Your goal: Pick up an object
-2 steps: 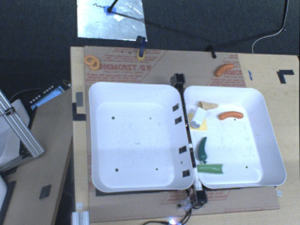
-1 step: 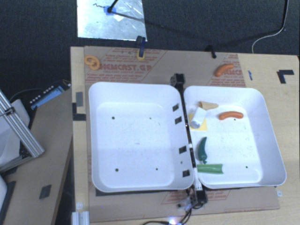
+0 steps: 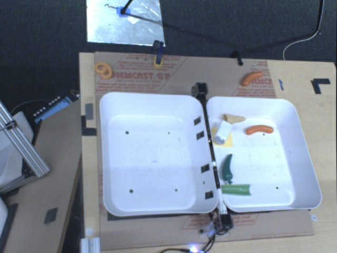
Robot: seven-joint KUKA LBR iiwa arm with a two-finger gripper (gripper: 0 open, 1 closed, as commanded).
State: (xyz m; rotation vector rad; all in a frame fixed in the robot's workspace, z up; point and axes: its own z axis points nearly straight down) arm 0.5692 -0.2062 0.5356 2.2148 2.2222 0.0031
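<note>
Camera view leaves my pincer's state untold; the dark green curved pepper [image 3: 227, 168] touches the bright green block [image 3: 235, 190], risking a double grab.

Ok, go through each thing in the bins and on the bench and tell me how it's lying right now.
Sausage in the right bin: lying flat, apart from the rest.
White cup: on its side, near the divider.
Tan wedge: flat, just behind the cup.
Dark green pepper: lying lengthwise by the divider.
Green block: flat, in front of the pepper.
Second sausage: on the bench, outside the bins.
Pretzel: on the bench, back left corner.
</note>
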